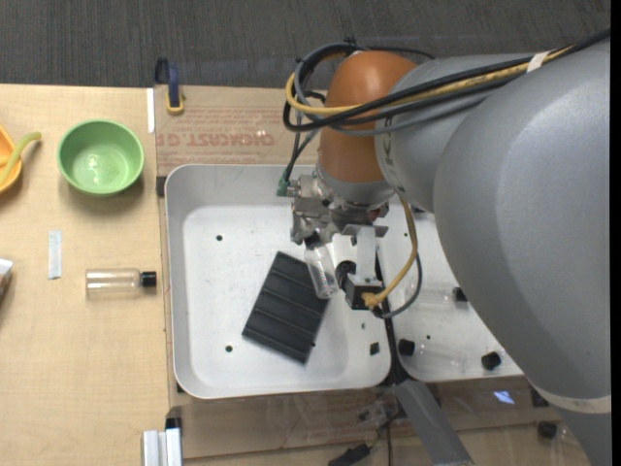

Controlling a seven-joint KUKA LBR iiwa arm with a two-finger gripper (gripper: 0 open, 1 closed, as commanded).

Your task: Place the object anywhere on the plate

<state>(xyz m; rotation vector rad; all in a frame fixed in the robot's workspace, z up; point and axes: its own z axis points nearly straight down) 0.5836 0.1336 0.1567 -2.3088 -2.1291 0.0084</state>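
The gripper (328, 278) hangs low in the left bin (194, 357); whether it is spread or closed I cannot tell from here. The black ribbed object (286, 306) lies flat on the bin floor, just beside it toward eight o'clock, long axis running from one o'clock to seven. No plate is obvious; a green bowl (101, 157) sits on the bench (78, 357) toward ten o'clock.

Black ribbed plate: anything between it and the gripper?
Nothing visible. The gripper hangs in the left bin right at the upper right edge of the black ribbed plate, with bare bin floor around it.
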